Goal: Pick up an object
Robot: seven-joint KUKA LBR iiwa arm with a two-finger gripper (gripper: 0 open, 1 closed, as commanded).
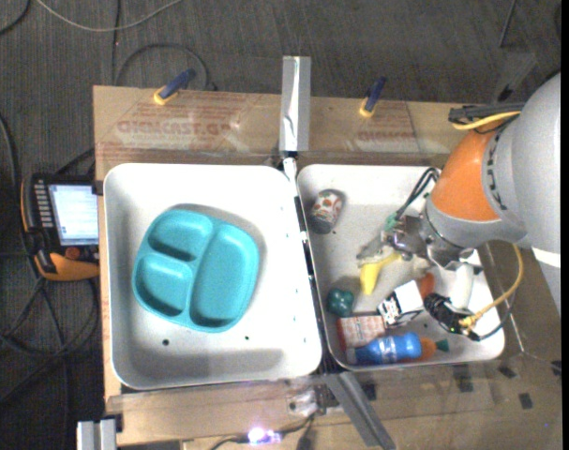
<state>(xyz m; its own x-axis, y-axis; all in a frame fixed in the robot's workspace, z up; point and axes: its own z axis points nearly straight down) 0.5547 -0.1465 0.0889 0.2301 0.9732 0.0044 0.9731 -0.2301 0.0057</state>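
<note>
- The grey arm [537,172] comes in from the right edge of the frame, its orange band [464,187] hanging over the upper right part of the right bin [354,181].
- The gripper [403,242] sits low over the middle of that bin, amid cables; whether it is open or closed cannot be told from this angle, and nothing can be seen between its tips.
- A yellow object [378,268] lies just to the lower left of the gripper, close enough that contact cannot be ruled in or out.
- A small teal ball [340,300] rests further to the lower left, near the bin's left wall.
- A red and white packet [361,328] lies below the ball, and a blue bottle [389,349] lies on its side along the bin's bottom edge, well below the gripper.
- A black and white box [403,303] lies directly below the gripper, between it and the bottle.
- A small round grey and red thing [326,208] sits in the bin's upper left corner, apart from the gripper.
- The left bin [125,326] holds a turquoise divided tray [198,268], in the middle left of the frame.
</note>
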